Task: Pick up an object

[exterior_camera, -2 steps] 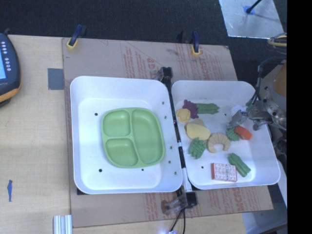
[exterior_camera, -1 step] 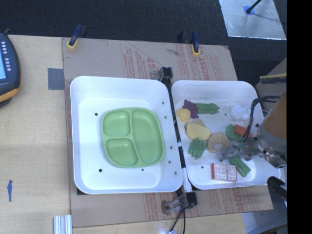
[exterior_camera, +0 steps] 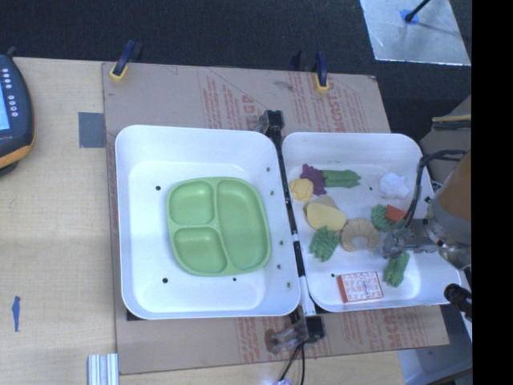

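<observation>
Wooden counter point(exterior_camera: 56, 239) under cardboard, bearing two white bins. The right bin point(exterior_camera: 361, 141) holds the pickable items; the hand point(exterior_camera: 398, 245) sits low at its right side, finger state not discernible. Nearest the hand: a green leafy toy point(exterior_camera: 396, 269) just below it, long axis roughly upright in view, and a green-and-orange piece point(exterior_camera: 385, 214) just above-left. Left of the hand lie a tan ring point(exterior_camera: 358, 233), yellow pieces point(exterior_camera: 323, 213) and a red card point(exterior_camera: 360, 285). The left bin carries a green divided plate point(exterior_camera: 218, 225). Crowding likely hampers a clean grasp.
</observation>
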Available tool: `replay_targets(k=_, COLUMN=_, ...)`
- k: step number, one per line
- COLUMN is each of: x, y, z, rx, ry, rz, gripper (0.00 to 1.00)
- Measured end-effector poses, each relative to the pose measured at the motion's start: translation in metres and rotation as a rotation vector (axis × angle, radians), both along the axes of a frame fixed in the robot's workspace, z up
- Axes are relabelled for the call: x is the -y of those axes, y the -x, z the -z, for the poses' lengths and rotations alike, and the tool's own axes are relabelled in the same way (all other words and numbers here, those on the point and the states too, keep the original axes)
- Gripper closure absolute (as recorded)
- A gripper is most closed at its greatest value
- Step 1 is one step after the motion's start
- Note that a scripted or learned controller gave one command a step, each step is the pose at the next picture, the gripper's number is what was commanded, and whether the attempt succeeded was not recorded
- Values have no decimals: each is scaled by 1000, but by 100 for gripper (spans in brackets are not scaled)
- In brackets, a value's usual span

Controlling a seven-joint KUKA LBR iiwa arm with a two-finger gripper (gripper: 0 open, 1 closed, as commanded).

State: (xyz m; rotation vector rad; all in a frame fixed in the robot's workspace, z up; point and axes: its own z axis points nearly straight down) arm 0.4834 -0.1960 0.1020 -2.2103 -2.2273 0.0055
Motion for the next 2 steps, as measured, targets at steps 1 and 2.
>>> replay_targets(k=1, x=5, y=-7, z=-115, rx=14, ry=4, rz=4, gripper=100)
replay_targets(k=2, x=4, y=-5, z=-108, rx=3, ry=0, rz=4, gripper=0)
